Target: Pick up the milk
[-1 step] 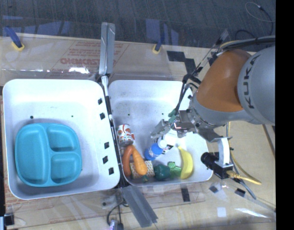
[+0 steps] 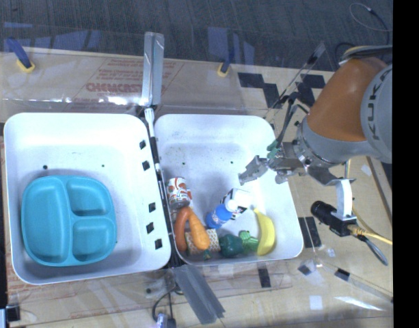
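Camera view, looking down on both bins: the milk point(image 2: 230, 206), a small white bottle with a blue base, lies tilted in the right bin point(image 2: 195, 132) between the carrot point(image 2: 188, 227) and the banana point(image 2: 265, 231), while the gripper point(image 2: 253, 171) hovers just above and right of it, its spread not discernible. A sound grasp calls for descending over the bottle's white body, closing across its narrow width, and keeping clear of the banana and the green toy point(image 2: 236, 244) beside it.
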